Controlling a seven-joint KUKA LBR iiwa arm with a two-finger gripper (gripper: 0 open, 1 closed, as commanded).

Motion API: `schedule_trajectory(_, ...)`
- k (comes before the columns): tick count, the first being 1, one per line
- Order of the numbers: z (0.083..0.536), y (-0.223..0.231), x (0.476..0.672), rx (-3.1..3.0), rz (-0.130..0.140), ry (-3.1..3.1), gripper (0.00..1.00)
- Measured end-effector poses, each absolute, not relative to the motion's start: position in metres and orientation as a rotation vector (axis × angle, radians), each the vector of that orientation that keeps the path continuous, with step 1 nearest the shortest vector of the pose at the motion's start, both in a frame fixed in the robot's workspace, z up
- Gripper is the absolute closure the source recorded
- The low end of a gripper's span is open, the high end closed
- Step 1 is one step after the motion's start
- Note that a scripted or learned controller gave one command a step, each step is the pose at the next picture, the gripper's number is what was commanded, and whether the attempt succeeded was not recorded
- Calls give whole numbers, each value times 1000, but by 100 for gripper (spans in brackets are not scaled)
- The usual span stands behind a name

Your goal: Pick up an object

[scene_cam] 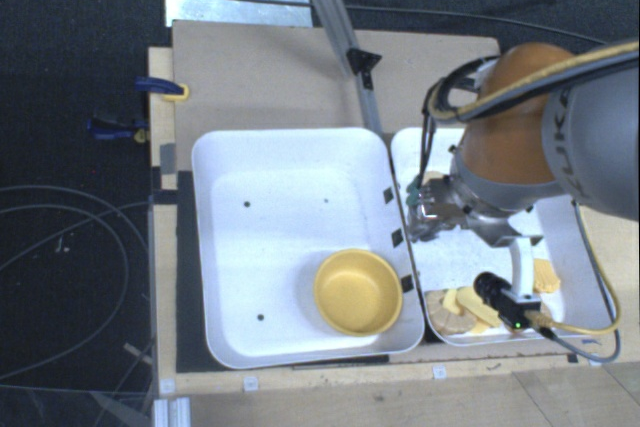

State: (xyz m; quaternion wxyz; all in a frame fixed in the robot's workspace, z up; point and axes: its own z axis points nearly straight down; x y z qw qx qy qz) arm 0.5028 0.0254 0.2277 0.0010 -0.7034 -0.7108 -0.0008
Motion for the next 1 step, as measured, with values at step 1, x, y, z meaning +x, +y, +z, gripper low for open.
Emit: schedule_trajectory(1,223,71,508,-2209,-3,-2233,100)
